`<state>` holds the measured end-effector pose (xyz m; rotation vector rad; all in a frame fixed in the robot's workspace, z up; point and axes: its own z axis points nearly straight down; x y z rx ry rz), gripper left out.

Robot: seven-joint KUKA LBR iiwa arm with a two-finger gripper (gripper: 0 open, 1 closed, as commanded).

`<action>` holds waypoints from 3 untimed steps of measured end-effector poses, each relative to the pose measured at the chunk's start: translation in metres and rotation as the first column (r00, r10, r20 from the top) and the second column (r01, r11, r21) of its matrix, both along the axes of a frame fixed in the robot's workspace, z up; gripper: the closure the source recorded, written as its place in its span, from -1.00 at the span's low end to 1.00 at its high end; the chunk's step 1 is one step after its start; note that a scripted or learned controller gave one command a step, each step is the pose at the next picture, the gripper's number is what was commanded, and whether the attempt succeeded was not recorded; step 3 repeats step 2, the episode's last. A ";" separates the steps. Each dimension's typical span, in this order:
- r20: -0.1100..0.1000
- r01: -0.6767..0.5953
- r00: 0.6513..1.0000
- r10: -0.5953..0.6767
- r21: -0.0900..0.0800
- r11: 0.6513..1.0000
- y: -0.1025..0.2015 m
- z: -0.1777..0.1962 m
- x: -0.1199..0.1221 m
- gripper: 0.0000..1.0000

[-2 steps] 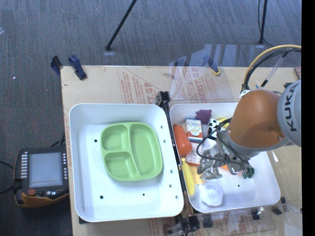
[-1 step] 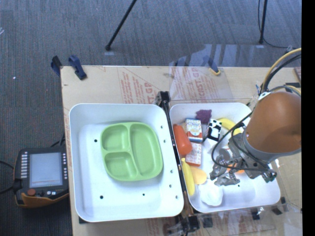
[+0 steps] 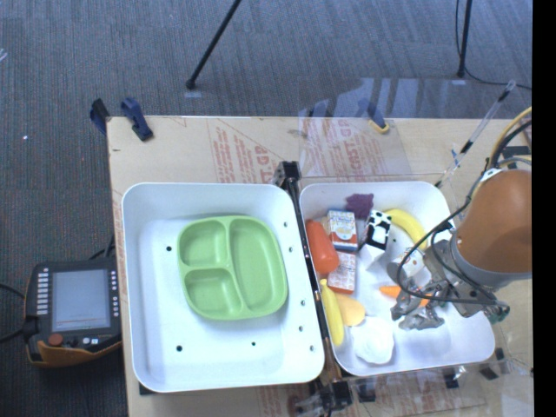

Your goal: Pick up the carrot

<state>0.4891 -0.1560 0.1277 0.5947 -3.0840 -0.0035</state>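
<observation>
Seen from the fixed overhead camera, the grey arm with its orange band (image 3: 495, 220) reaches in from the right and hangs low over the right-hand white bin (image 3: 434, 196). Its gripper (image 3: 417, 313) sits down among the bin's contents near the lower right corner. The carrot (image 3: 401, 293), a small orange piece, lies on the bin floor right at the gripper, its pointed end sticking out to the left and the rest running under the metal fingers. Whether those fingers are clamped on it or merely resting over it cannot be told from this angle, nor how wide they stand.

To the carrot's left, the bin is crowded. A red-orange cylinder (image 3: 321, 248) lies against the left wall, with a yellow banana-shaped piece (image 3: 332, 314) below it along the same wall. Two small printed cartons (image 3: 342, 229) sit near the middle, one above the other. A purple item (image 3: 359, 204) rests near the top edge, beside a black-and-white block (image 3: 377, 229) and a second yellow banana (image 3: 405, 222). A pale orange-yellow lump (image 3: 351, 309) and a white rounded object (image 3: 373, 343) lie near the bin's front.

The left-hand white bin (image 3: 148, 320) holds a green divided plate (image 3: 233, 264) with three compartments, set roughly at its centre. On the floor left of the bench rests a handheld control pendant (image 3: 76, 307) with a grey screen.
</observation>
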 end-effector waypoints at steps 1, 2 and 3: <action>0.000 0.140 0.990 -0.140 0.001 0.990 0.010 -0.041 0.011 1.00; 0.000 0.139 0.990 -0.139 0.001 0.990 0.010 -0.041 0.011 -1.00; 0.000 0.139 0.990 -0.139 0.001 0.990 0.010 -0.041 0.011 -1.00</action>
